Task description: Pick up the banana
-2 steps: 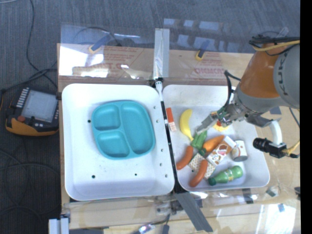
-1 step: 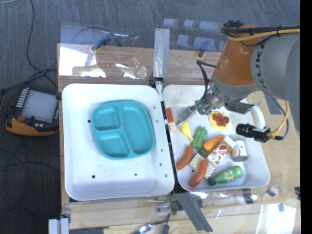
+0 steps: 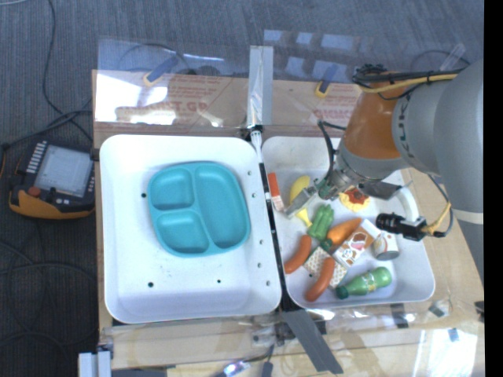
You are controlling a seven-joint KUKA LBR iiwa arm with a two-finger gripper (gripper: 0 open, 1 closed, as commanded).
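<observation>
The yellow banana (image 3: 299, 187) lies in the upper left part of the right bin (image 3: 416, 287), partly covered by my gripper. My gripper (image 3: 308, 199) reaches in from the right, under the orange band of the arm, with its fingers low over the banana's lower right end. The view does not show whether anything is between them.
The left bin (image 3: 126, 273) holds a blue divided plate (image 3: 197, 208). Around the banana lie a green pepper (image 3: 321, 221), carrots (image 3: 343, 230), sausages (image 3: 297, 254), a small box (image 3: 352, 249), a can (image 3: 385, 246), a green bottle (image 3: 364, 282) and an orange-red item (image 3: 354, 199).
</observation>
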